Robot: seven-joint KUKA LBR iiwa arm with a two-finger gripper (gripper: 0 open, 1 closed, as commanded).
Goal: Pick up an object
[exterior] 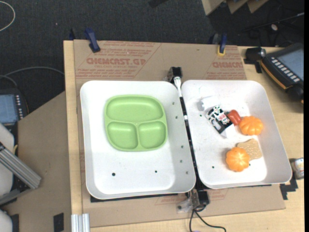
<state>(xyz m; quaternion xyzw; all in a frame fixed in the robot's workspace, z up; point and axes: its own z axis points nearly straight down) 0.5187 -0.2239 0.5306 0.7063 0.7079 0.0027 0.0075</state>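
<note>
Objects to pick from lie in the right white bin [270, 100], in the right half of the frame. Near the middle of that bin is a small black and white toy [218, 117] with spots like a cow. A little red piece [234, 116] touches its right side. Just right of the red piece sits an orange pumpkin toy [251, 125], and the two touch. Up and left of the spotted toy lies a small white piece [207, 103], hard to make out against the white bin.

Lower in the same bin is a second orange pumpkin toy [237, 159]. A tan slice of toy bread [252, 148] lies flat by its upper right side and touches it.

The left white bin [96, 173] sits side by side with the right one, and their edges meet in the middle of the frame. In it lies a green plate [136, 123] with three parts, one long part at the top and two small parts below. The plate is in the upper half of that bin.

Both bins rest on a brown counter [120, 62] with red letters on it. A blue clamp [91, 40] grips the counter's top edge at the left, and a yellow clamp [222, 45] grips it at the right. A dark screen [289, 66] lies at the upper right of the frame.

I cannot tell if the tool is wide or narrow.
</note>
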